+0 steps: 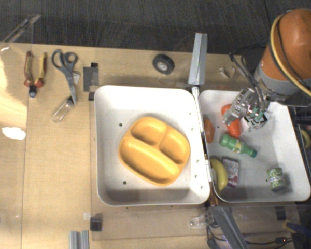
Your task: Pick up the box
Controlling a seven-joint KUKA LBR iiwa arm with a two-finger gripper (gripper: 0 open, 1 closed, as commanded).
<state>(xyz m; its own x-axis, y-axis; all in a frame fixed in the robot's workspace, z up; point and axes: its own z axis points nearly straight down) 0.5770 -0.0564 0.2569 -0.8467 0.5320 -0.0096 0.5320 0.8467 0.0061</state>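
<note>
The arm (pixel 293 45) hangs over the right bin's (pixel 295 134) far edge, with its gripper (pixel 247 112) low above a red thing (pixel 232 121) — open or closed, I can't tell. The small dark box (pixel 231 171) lies near the near-left corner, tight beside the banana (pixel 219 174) — a grab there could well catch the fruit instead.
</note>
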